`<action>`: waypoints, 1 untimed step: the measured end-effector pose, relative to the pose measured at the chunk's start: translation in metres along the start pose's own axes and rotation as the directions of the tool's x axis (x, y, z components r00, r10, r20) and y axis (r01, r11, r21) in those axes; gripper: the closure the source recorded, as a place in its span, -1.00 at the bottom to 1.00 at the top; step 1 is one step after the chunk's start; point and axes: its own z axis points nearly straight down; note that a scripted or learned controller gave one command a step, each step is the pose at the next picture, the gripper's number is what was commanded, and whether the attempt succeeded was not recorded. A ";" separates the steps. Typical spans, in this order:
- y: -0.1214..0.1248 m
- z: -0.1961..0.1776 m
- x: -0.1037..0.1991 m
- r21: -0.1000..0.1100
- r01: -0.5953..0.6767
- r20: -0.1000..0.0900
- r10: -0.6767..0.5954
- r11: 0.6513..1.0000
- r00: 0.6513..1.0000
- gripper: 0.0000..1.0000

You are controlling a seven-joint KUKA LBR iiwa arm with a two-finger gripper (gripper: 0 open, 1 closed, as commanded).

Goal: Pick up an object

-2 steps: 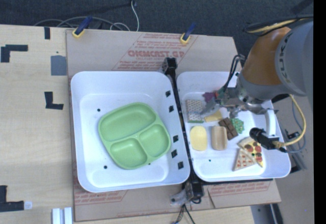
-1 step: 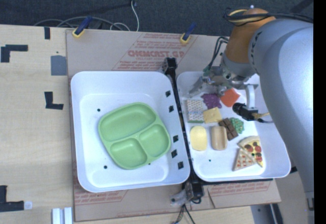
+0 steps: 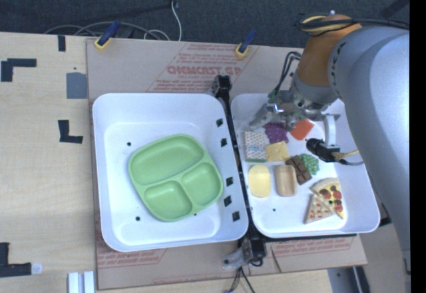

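A grey arm (image 3: 373,85) with an orange band is seen reaching over the right white plastic bin (image 3: 363,215). A green divided tray (image 3: 175,176) is held in the left bin (image 3: 113,152). The tool (image 3: 287,114) is lowered beside a purple toy (image 3: 275,131) among play food; its state cannot be told.

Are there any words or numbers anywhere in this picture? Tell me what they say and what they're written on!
"CHEMCAST GP": red print, repeated in slanted rows on the brown protective sheet under the two white bins; the line just above the left bin is the clearest, and even that is blurry.
The smaller red lines around it on the sheet are too blurred to read.
The toy foods, the green divided plate and the arm show no readable words or numbers.
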 end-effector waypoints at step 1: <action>-0.001 0.000 0.024 0.000 0.002 -0.001 -0.002 1.000 1.000 -1.00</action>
